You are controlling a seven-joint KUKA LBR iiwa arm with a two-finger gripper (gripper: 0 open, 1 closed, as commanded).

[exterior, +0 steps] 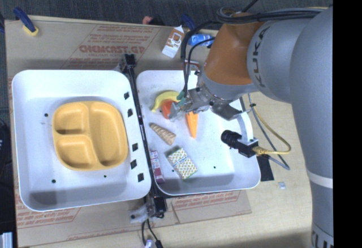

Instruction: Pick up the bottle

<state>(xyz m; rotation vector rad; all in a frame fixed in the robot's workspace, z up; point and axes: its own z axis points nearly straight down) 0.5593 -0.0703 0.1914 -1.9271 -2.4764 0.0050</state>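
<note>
camera view | step: approach | gripper (182,104) over yellow banana (162,98) | grip state: cannot tell | next: locate bottle, descend

Two bins (22,128), one tray (89,133)

Both white bins (28,128) on the counter (102,43) are viewed from above at a slant, from moderate height.
</note>
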